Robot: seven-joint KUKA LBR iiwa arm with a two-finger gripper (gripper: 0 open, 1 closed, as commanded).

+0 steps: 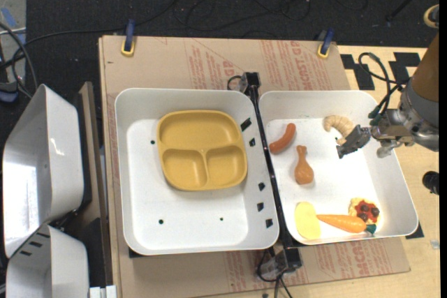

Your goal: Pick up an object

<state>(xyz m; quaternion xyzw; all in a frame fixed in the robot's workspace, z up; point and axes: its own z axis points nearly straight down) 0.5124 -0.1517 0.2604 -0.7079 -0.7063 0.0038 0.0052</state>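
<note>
The right bin holds several toy foods. A red-brown sausage lies near its left wall, with a brown chicken drumstick just below it. A pale croissant sits toward the back. Along the front edge lie a yellow oval piece, an orange carrot and a small red-and-yellow toy. My gripper reaches in from the right and hangs just in front of the croissant, right of the drumstick. Nothing shows in its grasp.
The left bin holds a yellow divided plate. A black divider runs between the two bins. White containers stand off the bench at the left. Cables trail across the dark floor behind.
</note>
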